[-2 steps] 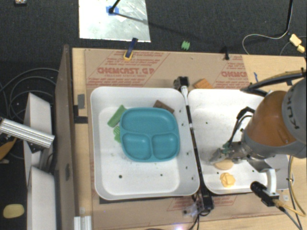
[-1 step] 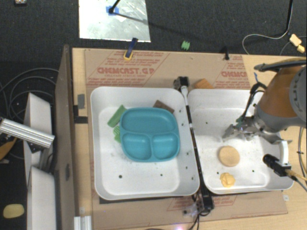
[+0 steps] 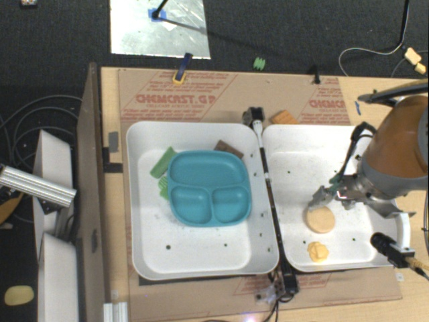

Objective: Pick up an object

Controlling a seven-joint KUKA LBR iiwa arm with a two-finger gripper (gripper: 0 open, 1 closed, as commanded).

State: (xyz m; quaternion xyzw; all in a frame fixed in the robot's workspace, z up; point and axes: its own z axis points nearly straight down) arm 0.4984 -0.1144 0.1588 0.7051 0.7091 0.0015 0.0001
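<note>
In the right bin (image 3: 295,146) a round tan disc (image 3: 320,220) lies near the front, and a small yellow lump (image 3: 318,251) sits just in front of it. My gripper (image 3: 330,194) hangs low over this bin, just above and behind the tan disc, close to its upper edge. The grey arm with its orange band (image 3: 401,149) comes in from the right. The left bin (image 3: 144,247) holds a blue divided plate (image 3: 208,188), with a green piece (image 3: 161,163) tucked under its left edge and a brown piece (image 3: 228,148) at its back right.
A small orange block (image 3: 284,117) rests on the cardboard behind the bins. A black clamp (image 3: 255,117) sits at the back of the rim shared by the bins. Cables run along the right side, and a black part (image 3: 392,247) sticks in at the right bin's front right corner.
</note>
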